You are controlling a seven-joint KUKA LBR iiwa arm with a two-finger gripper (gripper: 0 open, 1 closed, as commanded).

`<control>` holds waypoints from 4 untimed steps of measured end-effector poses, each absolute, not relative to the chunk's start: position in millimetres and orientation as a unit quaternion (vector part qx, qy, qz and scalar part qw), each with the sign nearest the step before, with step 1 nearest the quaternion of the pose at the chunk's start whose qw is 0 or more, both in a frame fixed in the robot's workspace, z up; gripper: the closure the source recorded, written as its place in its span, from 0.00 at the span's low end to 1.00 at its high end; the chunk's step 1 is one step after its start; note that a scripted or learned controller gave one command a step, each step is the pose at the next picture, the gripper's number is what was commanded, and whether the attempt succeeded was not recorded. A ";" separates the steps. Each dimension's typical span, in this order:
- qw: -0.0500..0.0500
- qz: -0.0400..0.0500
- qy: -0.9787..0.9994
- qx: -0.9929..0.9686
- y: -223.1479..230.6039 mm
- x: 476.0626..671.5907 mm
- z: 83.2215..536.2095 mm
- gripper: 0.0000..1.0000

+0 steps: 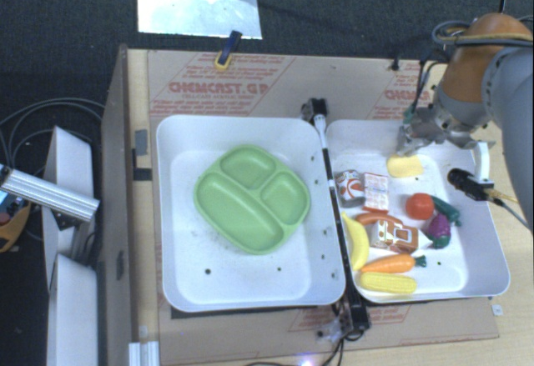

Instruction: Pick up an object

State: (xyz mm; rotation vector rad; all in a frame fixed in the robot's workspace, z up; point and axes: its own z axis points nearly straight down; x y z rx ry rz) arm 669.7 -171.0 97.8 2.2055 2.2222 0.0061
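— Where is the pincer (415, 137) right now?

— Low over the far end of the right-hand white bin (492, 268), under the grey arm (501, 81) with its orange band. Whether it is parted or closed I cannot tell, nor whether it has hold of anything.

— What lies nearest to it?

— A pale yellow piece (405, 165), just below the pincer and slightly nearer the camera. I cannot tell whether the two touch.

— And further off?

— Nearer the camera than the pincer sit a red tomato (420, 206) and a purple piece (438, 227). Nearer and to the left are two small printed packets (364, 187). Further down the bin lie a banana (357, 241), a carrot (390, 263) and a corn cob (386, 283), well apart from the pincer.

— Anything in the other bin?

— Far to the pincer's left, the left bin (179, 273) holds a green divided plate (252, 198). Both bins rest on the worktop (250, 81).
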 end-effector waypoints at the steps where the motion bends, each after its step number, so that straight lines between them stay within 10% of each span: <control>1: 0.005 0.002 0.710 0.704 -171.0 669.6 97.3 0.00; 2: 0.003 0.002 0.708 0.707 -162.7 648.1 181.7 0.00; 3: -0.003 -0.001 0.706 0.708 -181.5 596.0 78.8 0.00; 4: 0.003 0.002 0.710 0.704 -152.9 672.6 84.8 0.00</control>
